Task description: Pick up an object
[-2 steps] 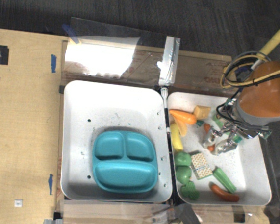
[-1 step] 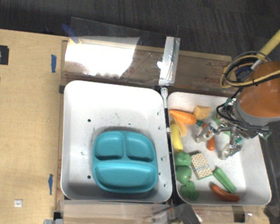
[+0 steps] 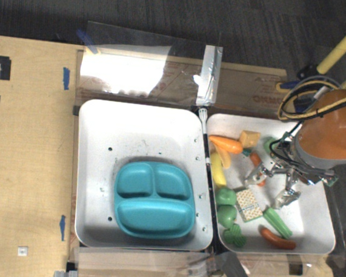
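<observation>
arm (image 3: 328,134): grey body, broad orange band above wrist | cables: black and yellow loops by band | gripper (image 3: 273,187): small, silvery metal, two thin fingers

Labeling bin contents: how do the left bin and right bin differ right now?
The left bin holds a single teal divided tray; the right bin holds many small toy foods, such as a carrot and a banana. The gripper is over the right bin, not the left. Both are shallow and white.
</observation>
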